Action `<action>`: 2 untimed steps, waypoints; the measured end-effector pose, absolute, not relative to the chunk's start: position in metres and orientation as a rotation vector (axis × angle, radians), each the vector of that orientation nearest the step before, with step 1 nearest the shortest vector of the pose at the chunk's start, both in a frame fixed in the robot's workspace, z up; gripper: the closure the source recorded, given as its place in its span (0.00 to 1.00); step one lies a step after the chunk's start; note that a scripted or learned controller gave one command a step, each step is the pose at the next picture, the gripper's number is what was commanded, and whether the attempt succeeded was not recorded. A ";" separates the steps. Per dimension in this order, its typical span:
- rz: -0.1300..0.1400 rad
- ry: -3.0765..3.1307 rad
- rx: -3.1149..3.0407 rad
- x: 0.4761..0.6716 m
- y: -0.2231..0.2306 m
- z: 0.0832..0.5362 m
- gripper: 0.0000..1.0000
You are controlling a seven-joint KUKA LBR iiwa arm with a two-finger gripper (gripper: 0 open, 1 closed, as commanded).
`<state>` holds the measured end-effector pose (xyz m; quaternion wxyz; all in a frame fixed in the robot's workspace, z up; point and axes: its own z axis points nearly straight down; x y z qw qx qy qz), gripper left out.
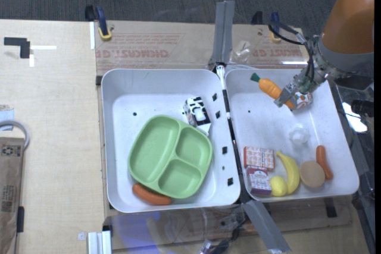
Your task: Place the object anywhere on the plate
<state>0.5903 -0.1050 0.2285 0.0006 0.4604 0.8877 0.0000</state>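
On the desk [53, 128], 2 white bins are set side by side. The green plate [171, 156] is seen in the left bin [113, 128]. In the right bin's [339, 122] far part, the claw [296, 96] is positioned beside the carrot [269, 88]; whether it is clenched cannot be told. A carrot gripped off-centre could be dropped while being carried across the divider.

The green plate [171, 156] is looking like smooth matt plastic. Both white bins [116, 128] are showing glossy plastic walls, and the bench [47, 92] is appearing as pale, matt wood.
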 end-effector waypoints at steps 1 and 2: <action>-0.001 2.879 1.260 0.523 -0.013 0.230 1.00; -0.001 3.050 0.761 0.518 0.051 0.214 1.00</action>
